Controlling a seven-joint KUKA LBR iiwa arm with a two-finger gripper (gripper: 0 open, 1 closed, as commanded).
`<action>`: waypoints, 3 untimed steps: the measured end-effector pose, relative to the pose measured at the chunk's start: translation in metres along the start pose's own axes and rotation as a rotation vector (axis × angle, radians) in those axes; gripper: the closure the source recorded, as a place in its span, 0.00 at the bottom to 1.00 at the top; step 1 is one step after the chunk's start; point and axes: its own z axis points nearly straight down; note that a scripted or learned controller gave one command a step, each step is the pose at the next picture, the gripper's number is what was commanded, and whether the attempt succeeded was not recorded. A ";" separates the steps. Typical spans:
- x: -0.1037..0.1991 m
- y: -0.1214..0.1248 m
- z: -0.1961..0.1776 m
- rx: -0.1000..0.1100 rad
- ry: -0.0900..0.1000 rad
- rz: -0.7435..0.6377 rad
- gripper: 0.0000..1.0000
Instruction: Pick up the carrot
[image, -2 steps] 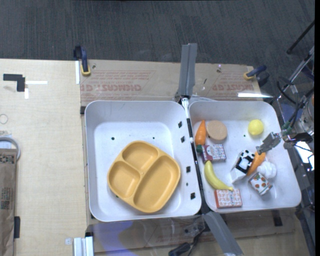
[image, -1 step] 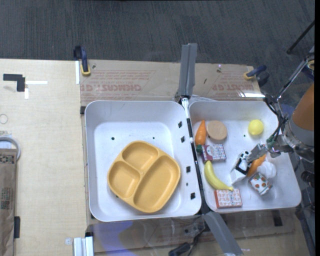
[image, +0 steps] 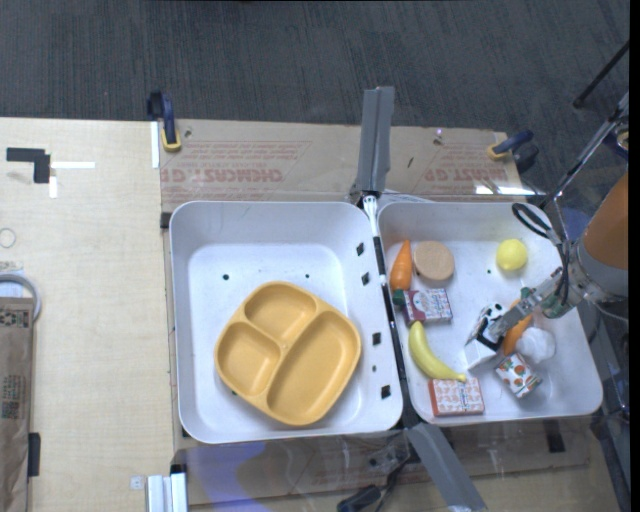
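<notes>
Orange and tapering, with a bit of green at its upper end, the carrot (image: 401, 266) lies in the right bin (image: 590, 400), close against that bin's left wall, its length running roughly along the divider between the two bins. It looks like a toy vegetable: light, stiff, and smooth enough to slip if pinched near the narrow tip. The safest hold, I judge, is across the thick middle of the body, closing from the sides. The wall on one side leaves little room there, so a slightly angled approach may be needed.

Just beside the carrot on its right, touching or nearly so, sits a round tan disc (image: 434, 261). Below them is a small printed carton (image: 428, 305), and lower again a banana (image: 432, 354) curves toward another carton (image: 456, 398). A lemon (image: 511, 255) rests further right, near the back of the bin.

The gripper (image: 507, 330) hangs low over the right half of this bin, well apart from the carrot, amid a black-and-white item (image: 488, 325), a white lump (image: 537, 345) and a third carton (image: 518, 376). Whether it is spread or pressed together cannot be told. An orange sliver shows at it, too small to identify.

The left bin (image: 195, 300) bears a yellow divided plate (image: 289, 351). The pick is not yet done
</notes>
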 end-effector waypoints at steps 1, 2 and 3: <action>0.023 0.038 0.000 0.006 -0.014 -0.284 0.00; 0.022 0.040 -0.014 0.001 -0.012 -0.283 1.00; 0.044 0.036 -0.207 0.018 0.015 -0.580 1.00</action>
